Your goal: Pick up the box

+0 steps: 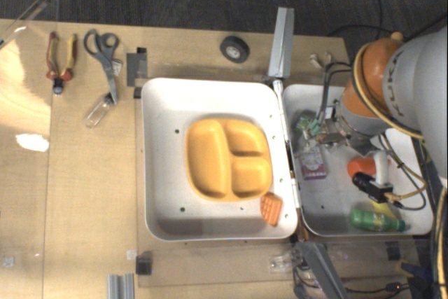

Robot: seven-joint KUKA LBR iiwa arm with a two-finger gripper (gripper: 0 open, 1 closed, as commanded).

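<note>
Along the lower edge of the right bin [329, 220] I see a green bottle [374, 220]. Above it, mid-right in the frame, the small box [313, 163] lies flat on the bin floor. The gripper [316, 135] hangs just above the box; I cannot tell its finger state. The left bin [164, 150] holds a yellow tray [227, 157].

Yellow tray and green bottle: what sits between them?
In the camera view, a small orange ridged piece in the left bin's corner, then the walls where it meets the right bin.
</note>
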